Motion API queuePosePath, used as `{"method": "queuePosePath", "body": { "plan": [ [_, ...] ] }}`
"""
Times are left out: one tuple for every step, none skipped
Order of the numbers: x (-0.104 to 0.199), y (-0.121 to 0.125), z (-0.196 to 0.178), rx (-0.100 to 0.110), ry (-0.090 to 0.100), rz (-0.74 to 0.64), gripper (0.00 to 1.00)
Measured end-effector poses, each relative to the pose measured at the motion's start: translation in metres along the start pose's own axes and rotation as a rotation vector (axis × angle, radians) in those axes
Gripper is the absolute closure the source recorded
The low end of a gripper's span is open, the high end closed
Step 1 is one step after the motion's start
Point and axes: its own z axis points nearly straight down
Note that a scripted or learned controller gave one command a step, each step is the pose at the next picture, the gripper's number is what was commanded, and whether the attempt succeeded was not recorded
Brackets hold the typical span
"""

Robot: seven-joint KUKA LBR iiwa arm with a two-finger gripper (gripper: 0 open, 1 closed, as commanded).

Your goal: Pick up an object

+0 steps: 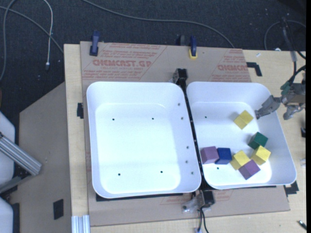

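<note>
Several small cubes lie in the right bin (pixel 228 87). A yellow cube (pixel 243 119) sits alone near its middle. Toward the front are a green cube (pixel 258 140), a second yellow cube (pixel 262 154), a third yellow cube (pixel 240 159), a purple cube (pixel 249 169), a blue cube (pixel 224 155) and another purple cube (pixel 210 154). My gripper (pixel 274 113) hangs over the bin's right rim, to the right of the lone yellow cube. It is open, with nothing between its fingers.
The left bin (pixel 136 87) sits beside the right one on a cardboard sheet (pixel 126 62) held by blue clamps (pixel 95 42). Cables (pixel 39 4) run over the dark floor behind the bench.
</note>
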Motion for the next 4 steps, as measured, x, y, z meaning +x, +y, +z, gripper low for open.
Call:
{"method": "queuePosePath", "body": {
  "plan": [
    [0.054,-0.037,0.146,0.011,0.003,-0.009,0.0],
    [0.058,-0.03,0.174,-0.009,-0.002,0.0,0.0],
    [0.058,-0.031,0.165,-0.007,-0.002,-0.001,1.0],
    [0.058,-0.031,0.166,-0.006,-0.001,0.0,0.0]
  ]
}}
